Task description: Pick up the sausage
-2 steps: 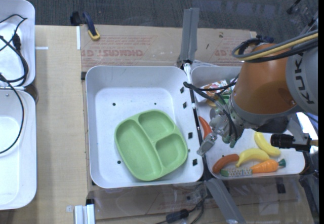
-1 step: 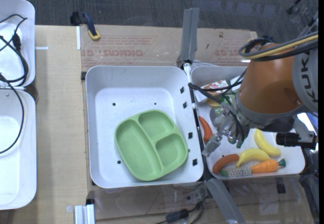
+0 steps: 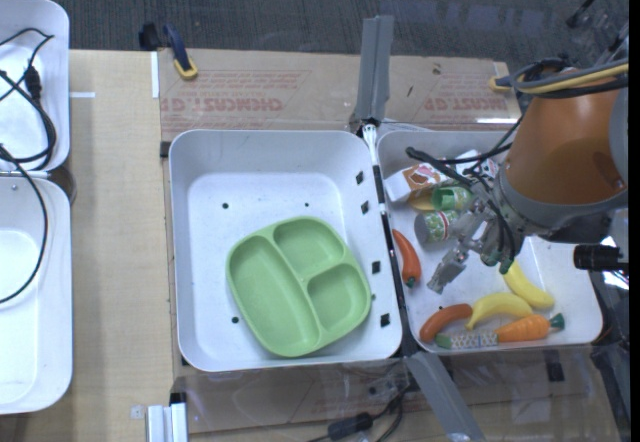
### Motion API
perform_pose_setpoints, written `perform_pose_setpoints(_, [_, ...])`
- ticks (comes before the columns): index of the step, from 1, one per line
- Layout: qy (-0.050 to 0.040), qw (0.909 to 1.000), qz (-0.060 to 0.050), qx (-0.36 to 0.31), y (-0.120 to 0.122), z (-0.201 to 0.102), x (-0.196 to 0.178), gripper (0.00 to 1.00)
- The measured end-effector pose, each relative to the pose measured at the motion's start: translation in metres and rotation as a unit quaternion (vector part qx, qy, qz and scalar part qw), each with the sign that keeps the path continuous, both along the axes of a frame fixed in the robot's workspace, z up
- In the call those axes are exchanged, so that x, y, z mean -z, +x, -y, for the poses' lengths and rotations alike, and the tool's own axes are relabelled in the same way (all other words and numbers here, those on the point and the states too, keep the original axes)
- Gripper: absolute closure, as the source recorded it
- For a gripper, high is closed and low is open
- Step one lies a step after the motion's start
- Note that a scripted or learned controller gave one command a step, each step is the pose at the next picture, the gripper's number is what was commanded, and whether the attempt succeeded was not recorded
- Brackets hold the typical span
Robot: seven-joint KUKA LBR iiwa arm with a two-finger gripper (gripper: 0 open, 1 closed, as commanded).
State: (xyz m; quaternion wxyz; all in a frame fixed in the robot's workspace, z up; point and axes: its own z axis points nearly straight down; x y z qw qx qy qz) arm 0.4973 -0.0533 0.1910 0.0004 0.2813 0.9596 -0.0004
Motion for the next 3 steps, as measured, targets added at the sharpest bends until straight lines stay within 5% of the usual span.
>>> perform_pose_setpoints(1, [-0.0001,0.976,-0.001,0.218,-0.005,0.061,0.02,0.0])
perform_pose_setpoints(2, [0.0007,0.9964,-0.001,0.085,-0.014,0.049,0.1,0.0])
perform_pose_setpoints(3, [0.0002,0.9953,0.001,0.097,0.053,-0.015,-0.001,0.0])
